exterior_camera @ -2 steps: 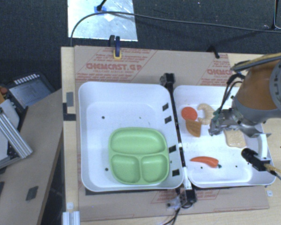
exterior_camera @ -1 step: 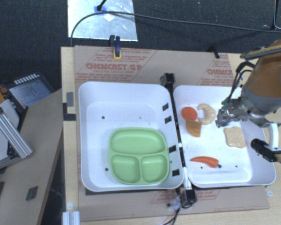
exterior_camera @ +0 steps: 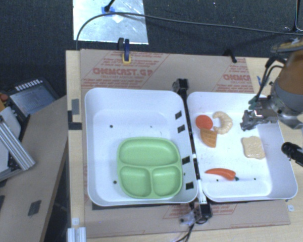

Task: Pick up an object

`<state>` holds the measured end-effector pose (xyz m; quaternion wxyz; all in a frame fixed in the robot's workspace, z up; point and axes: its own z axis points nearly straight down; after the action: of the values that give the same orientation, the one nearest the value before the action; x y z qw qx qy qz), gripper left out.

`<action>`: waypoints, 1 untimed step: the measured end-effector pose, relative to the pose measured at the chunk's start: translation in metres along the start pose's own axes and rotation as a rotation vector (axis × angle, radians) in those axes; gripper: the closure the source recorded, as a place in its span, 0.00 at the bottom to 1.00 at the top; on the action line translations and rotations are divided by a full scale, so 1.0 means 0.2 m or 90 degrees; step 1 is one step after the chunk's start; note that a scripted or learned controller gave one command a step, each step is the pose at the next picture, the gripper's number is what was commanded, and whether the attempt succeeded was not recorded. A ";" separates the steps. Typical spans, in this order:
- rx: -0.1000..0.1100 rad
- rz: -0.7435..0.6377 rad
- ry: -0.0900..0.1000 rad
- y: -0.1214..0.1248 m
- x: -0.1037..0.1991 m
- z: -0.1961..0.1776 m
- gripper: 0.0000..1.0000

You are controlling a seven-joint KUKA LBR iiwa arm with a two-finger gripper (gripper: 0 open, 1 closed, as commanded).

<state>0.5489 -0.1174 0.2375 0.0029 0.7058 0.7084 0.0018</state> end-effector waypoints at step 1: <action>0.001 -0.004 0.002 0.10 0.28 -0.03 1.00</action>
<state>0.5685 -0.0623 0.2446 0.0013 0.7037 0.7105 0.0021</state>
